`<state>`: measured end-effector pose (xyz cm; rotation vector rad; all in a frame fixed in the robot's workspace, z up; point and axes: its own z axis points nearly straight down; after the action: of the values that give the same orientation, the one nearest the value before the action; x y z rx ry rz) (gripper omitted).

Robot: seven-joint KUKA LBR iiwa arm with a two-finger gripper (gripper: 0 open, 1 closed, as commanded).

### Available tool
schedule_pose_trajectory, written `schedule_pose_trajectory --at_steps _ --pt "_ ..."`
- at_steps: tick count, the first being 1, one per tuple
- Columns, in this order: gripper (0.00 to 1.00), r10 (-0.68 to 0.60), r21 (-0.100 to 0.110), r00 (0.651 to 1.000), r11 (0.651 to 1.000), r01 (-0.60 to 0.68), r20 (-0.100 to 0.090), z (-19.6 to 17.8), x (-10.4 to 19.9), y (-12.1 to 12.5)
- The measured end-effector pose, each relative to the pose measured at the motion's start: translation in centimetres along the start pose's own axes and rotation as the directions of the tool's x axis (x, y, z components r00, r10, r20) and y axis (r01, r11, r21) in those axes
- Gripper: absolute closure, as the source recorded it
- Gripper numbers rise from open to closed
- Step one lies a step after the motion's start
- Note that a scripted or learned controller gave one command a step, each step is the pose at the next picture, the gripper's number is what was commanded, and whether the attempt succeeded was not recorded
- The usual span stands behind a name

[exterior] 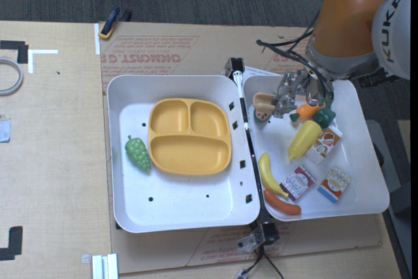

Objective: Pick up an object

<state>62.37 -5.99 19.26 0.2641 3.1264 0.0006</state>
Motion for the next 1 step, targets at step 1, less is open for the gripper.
schedule_pose_trajectory --at_steps 1 --pt "1.0 -0.089 0.0 0.996 0.996 0.089 -0.001 5.76 2.44 -6.34"
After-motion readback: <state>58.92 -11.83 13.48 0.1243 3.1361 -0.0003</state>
